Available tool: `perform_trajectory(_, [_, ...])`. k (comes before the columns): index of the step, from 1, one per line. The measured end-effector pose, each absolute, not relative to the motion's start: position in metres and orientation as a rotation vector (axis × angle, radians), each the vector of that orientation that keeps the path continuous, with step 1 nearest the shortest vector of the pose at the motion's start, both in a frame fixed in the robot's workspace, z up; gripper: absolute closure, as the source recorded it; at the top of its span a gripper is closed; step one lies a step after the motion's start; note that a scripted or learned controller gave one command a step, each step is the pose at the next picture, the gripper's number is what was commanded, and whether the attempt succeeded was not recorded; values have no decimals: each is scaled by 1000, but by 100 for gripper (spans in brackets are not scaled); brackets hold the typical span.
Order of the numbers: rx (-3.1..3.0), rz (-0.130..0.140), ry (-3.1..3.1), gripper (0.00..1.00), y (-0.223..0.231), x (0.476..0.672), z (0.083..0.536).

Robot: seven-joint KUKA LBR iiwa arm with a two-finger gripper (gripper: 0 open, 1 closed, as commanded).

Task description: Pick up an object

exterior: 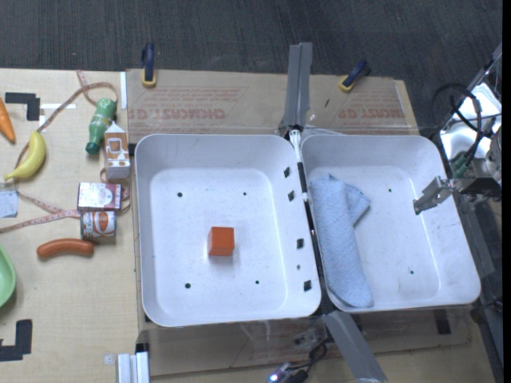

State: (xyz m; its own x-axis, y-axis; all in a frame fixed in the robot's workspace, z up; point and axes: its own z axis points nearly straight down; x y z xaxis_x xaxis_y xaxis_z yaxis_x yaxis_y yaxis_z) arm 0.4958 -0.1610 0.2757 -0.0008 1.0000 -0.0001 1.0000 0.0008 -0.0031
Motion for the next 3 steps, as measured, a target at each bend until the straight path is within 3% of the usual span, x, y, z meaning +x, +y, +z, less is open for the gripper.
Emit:
perform_trajectory(1, [-2333,0,-2105,0,-121,544,92])
perform_trajectory(3, [-2648,4,-1692,0,-208,616,206])
